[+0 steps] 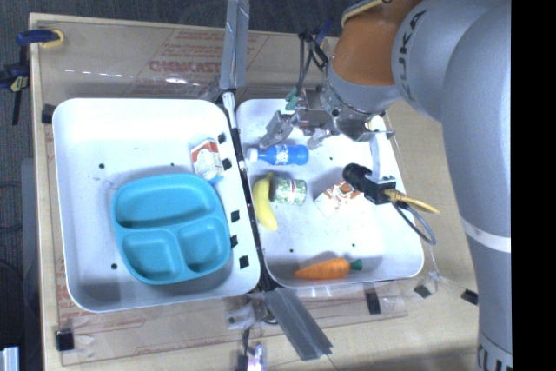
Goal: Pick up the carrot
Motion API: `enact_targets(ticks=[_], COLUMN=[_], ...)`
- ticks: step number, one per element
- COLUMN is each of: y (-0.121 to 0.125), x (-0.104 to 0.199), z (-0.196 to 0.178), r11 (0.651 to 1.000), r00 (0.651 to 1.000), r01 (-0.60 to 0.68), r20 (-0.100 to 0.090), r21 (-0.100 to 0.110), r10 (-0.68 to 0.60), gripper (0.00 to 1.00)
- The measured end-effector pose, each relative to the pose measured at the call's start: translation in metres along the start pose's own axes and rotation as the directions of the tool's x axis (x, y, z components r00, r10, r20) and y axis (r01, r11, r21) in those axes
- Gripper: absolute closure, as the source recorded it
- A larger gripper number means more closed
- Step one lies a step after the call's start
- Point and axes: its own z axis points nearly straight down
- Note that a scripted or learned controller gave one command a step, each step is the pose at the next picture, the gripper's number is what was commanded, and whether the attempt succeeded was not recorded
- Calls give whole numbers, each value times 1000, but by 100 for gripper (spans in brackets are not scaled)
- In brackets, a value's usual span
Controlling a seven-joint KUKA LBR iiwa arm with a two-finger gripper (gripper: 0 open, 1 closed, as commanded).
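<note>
Two shallow white bins sit side by side on the bench; left bin, right bin. The orange carrot with a green top lies on its side near the front wall of the right bin, green end pointing right, apart from everything else. The grey arm with an orange band reaches in from the right, and its two-finger gripper hangs over the far part of the right bin, well apart from the carrot. Whether the gripper is closed or spread: cannot tell from this angle. Just beside the gripper lies a blue plastic bottle with a white label. Also in the right bin: a yellow banana along the left wall, a small green-and-white can touching it, and a red-and-white carton. The left bin holds a blue three-compartment tray and a small red-and-white packet at its far right corner.
</note>
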Motion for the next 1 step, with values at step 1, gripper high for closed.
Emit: enact_targets(ticks=[1], y=[-53], x=[-49], z=[78], r11=[1000], r00=[1000], r01=[8], r20=[0], r21=[0], r10=[-8], gripper=[0])
